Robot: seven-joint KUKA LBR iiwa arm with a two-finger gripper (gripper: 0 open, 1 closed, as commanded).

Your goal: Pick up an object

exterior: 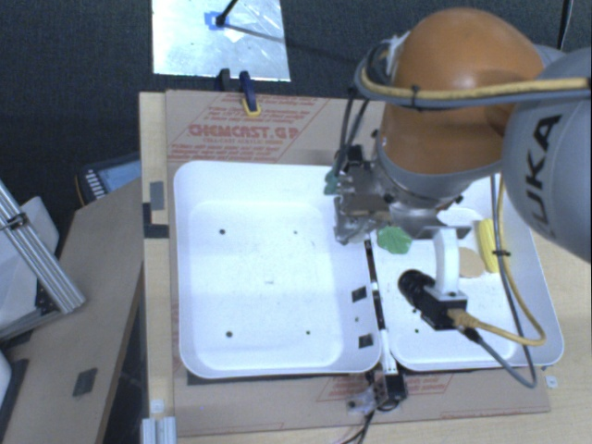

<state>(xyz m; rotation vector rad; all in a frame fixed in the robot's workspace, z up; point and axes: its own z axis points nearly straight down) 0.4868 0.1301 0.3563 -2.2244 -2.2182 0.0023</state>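
Arm covered the right bin's upper half | we couldn't tell the gripper's state | green object lay near the divider | left bin offered us open floor.

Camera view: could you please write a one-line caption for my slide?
KUKA arm reaching over the right bin, its gripper beside a small green object; left bin alongside.
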